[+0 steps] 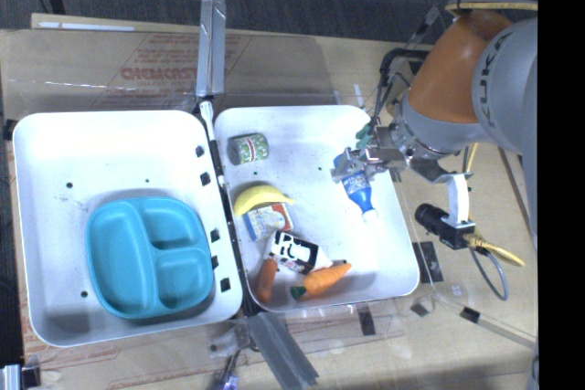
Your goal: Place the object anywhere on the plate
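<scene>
Table covered in cardboard, bearing two white bins. Left bin holds a blue divided plate. The arm reaches in from the right over the right bin. End effector grasping a blue-and-white tube, which hangs below it.

Two bins side by side
Plate in left bin; can, banana, carrot in right bin
</scene>
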You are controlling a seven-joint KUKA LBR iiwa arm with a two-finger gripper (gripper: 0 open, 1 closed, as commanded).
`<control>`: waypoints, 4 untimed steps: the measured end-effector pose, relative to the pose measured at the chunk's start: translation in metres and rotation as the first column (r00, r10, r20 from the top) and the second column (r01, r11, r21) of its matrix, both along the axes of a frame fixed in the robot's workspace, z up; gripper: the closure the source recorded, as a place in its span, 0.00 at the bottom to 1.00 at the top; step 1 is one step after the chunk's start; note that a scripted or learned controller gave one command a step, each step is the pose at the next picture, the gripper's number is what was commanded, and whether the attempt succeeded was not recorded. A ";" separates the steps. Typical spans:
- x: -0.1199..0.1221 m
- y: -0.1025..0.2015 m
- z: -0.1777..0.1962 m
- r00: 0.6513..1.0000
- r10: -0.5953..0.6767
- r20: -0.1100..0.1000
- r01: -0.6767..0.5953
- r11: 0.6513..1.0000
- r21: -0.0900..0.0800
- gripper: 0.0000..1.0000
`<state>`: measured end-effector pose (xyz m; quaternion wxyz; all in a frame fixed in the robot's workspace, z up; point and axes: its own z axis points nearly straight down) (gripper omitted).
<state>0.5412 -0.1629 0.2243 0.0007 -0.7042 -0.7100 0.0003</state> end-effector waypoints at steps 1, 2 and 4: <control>0.010 0.101 0.067 0.996 0.090 0.001 -0.090 0.996 0.000 1.00; -0.029 0.168 -0.001 0.991 -0.131 -0.007 0.131 0.991 -0.002 1.00; -0.044 0.232 -0.034 0.994 -0.112 -0.003 0.112 0.994 -0.002 0.00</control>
